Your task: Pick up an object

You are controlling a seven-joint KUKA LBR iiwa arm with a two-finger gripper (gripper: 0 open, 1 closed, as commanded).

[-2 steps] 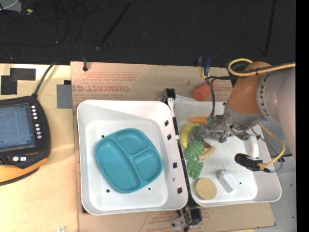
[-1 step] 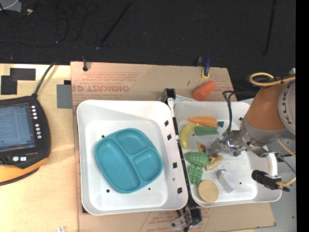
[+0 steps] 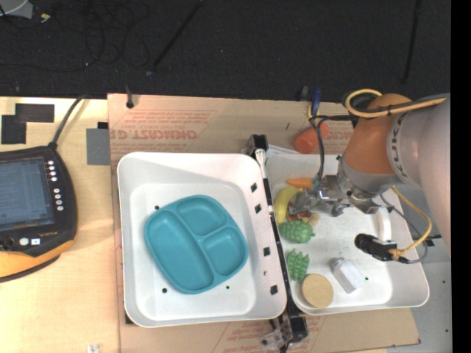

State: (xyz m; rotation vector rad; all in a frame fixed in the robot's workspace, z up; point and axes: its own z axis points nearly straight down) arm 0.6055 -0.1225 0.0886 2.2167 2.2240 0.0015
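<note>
From above, the counter carries a cardboard sheet under two white bins: the left bin holds a teal divided tray, and a tablet lies further left against a black backdrop. In the right bin, the claw hangs low over a banana and a green toy, near a tan disc; whether it grips anything I cannot tell.

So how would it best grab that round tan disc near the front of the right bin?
Probably from straight above, fingers closing across the tan disc's rim. It lies flat, so only its edges offer grip. The green leafy toy crowds its upper-left; the bin wall is close below.
</note>
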